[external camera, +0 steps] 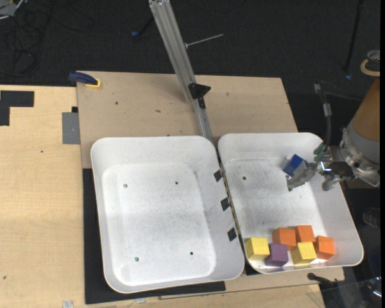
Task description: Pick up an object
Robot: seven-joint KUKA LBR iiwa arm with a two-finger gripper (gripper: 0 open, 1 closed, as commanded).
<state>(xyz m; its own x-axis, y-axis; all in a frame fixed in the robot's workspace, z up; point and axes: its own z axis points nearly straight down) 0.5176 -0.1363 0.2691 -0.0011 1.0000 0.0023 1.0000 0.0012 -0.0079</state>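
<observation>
A blue block (294, 165) sits tilted in the upper right part of the right bin (263, 149). My gripper (306, 174) reaches in from the right and its tip is right against this block, just below and right of it. The view does not show whether the block is gripped or only touched. Along the right bin's near edge lies a cluster of blocks: a yellow one (258, 246), a purple one (278, 254), a second yellow one (303, 253) and orange ones (285, 236) (325, 246).
The left bin (109, 172) stands beside the right one, with black clips (224, 203) along the shared wall. A slanted aluminium bar (176, 50) rises behind the bins. The bench's wooden top (147, 104) lies behind.
</observation>
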